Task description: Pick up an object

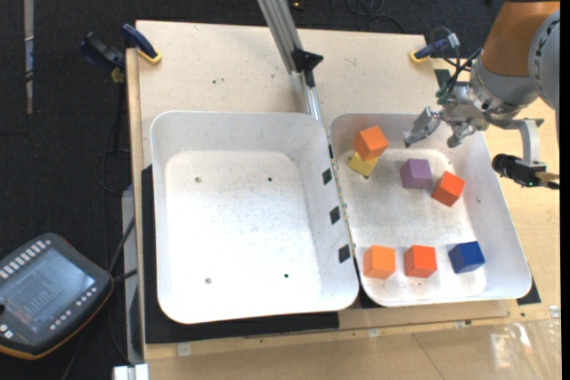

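While gripper (pixel 443 127) hangs over right bin's (pixel 508 231) far edge, jaws spread wide, holding nothing. Pick not yet made. Nearest candidates: purple cube (pixel 415 173), orange cube (pixel 371 141), both resting on bin floor. Descent, closing, lift all left.

Bright, even overhead light, soft shadows, slightly soft focus throughout.

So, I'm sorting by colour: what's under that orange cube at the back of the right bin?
A yellow block pokes out beneath the orange cube; the cube covers part of it.
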You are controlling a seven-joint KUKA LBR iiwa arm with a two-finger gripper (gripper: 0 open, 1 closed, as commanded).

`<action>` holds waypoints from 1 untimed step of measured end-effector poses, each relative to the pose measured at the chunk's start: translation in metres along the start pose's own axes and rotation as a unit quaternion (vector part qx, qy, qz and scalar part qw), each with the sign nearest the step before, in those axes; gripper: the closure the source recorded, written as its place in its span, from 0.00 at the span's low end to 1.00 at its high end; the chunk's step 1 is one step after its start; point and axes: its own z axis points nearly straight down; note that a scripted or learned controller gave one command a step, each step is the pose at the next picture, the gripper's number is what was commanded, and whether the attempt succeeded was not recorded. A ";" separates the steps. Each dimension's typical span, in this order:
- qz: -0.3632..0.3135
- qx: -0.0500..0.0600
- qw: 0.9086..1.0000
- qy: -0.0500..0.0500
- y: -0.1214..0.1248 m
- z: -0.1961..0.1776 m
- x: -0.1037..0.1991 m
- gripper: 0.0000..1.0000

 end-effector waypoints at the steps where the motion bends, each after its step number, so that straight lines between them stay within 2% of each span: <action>1: 0.000 0.001 1.000 0.000 0.005 0.061 0.007 0.00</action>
